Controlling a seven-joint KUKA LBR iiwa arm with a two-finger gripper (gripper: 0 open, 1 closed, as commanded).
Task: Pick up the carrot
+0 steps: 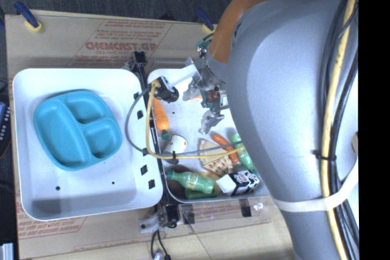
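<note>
You'll find the carrot [161,115] against the right bin's [177,77] left wall, its long axis running along that wall. Your gripper [208,123] hangs over the bin's middle with nothing between its open fingers; the carrot lies leftward of it, toward the bin's left edge.

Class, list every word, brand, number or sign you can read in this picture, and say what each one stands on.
"CHEMCAST GP": red print on the brown board under the bins, above the left bin; it recurs across the board.
Smaller red lines around it: too blurred to read.
Red print on the board's lower left edge: too blurred to read.
Label on the green bottle: too small to read.
Black-and-white box: markings unreadable.
</note>
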